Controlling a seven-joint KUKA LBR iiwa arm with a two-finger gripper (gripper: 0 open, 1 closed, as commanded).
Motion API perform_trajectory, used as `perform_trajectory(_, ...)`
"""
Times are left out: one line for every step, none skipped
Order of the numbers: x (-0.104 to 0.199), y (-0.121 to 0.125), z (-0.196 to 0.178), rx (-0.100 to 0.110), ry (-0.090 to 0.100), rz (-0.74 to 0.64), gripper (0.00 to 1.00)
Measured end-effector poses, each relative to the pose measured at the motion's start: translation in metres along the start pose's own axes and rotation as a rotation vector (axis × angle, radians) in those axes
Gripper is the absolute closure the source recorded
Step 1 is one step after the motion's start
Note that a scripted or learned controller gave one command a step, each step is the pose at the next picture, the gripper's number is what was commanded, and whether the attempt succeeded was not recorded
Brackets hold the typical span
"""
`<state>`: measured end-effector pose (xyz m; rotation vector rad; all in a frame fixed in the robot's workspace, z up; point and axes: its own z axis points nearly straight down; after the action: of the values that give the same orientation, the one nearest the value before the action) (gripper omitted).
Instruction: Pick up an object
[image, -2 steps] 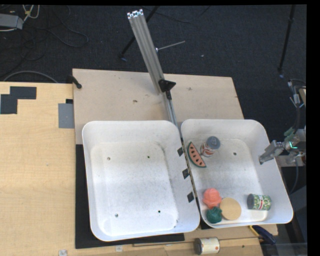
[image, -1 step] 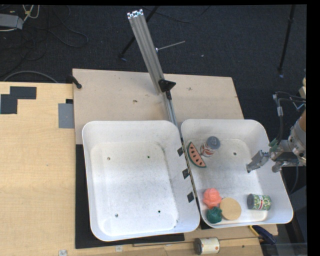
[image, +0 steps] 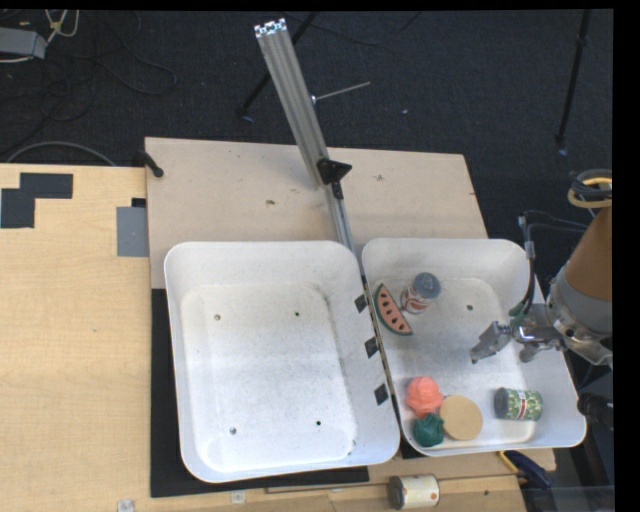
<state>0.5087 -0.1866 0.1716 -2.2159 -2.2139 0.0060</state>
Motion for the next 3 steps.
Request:
perform_trajectory(0.002, 0.0, 0.043, -0.002, 0.0, 0.0, 0.0)
perform_trajectory(0.0, 0.0, 0.031, -0.005, -0.002, 0.006, 1.0)
perform_trajectory(0.01, -0.001, -0.017, -0.011, -0.004, -0.003, 1.0)
